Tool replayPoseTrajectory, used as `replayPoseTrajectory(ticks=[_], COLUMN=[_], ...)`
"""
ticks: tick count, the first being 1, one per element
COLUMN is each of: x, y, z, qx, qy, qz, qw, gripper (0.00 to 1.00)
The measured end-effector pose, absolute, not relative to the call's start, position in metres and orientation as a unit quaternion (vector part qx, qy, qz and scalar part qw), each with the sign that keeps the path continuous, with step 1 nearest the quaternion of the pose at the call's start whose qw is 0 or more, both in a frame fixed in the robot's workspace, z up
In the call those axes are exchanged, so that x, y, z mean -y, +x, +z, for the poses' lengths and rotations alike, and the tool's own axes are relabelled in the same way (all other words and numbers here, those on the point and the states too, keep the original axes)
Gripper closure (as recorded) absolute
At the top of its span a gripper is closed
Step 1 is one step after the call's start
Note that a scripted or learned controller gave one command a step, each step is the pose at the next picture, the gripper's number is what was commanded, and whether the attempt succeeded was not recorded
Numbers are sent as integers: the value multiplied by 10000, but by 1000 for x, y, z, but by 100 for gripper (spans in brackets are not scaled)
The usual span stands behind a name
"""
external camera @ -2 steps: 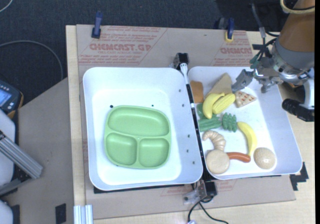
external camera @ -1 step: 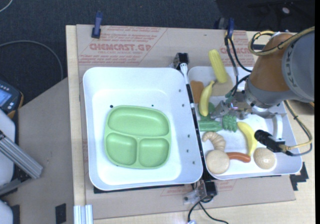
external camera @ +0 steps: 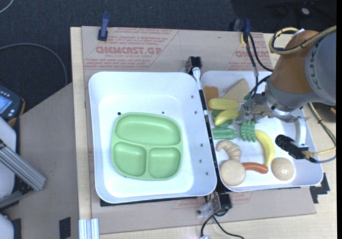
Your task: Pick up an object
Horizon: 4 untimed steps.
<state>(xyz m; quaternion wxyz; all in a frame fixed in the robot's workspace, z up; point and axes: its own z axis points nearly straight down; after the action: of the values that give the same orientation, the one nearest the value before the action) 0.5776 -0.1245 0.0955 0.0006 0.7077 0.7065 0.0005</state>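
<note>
The grey arm [external camera: 315, 67] with its orange band reaches over the right white bin [external camera: 310, 176]. The left white bin [external camera: 101, 125] carries a green 3-compartment plastic tray [external camera: 147, 146]. The gripper [external camera: 251, 110] hovers above the yellow corn cob [external camera: 223, 104] and spiky green toy [external camera: 247, 130]; whether it's wide or narrow, I cannot tell.

A green divided tray [external camera: 147, 146] lies in the left bin [external camera: 101, 125]; toy food [external camera: 224, 105] fills the right.

A divided tray [external camera: 147, 146] lies in the left bin [external camera: 101, 93], toy foods [external camera: 233, 149] in the right.
</note>
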Motion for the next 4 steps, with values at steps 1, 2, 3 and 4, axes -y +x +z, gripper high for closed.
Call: replayPoseTrajectory(ticks=[1, 2, 3, 4], x=[91, 45, 16, -28], y=[552, 503, 479, 480], z=[238, 330, 404, 467], qx=[-7086, -7090, -7089, -7089], qy=[7056, 7052, 7053, 7053], qz=[35, 28, 41, 35], qw=[39, 21, 34, 27], gripper=[100, 100, 100, 100])
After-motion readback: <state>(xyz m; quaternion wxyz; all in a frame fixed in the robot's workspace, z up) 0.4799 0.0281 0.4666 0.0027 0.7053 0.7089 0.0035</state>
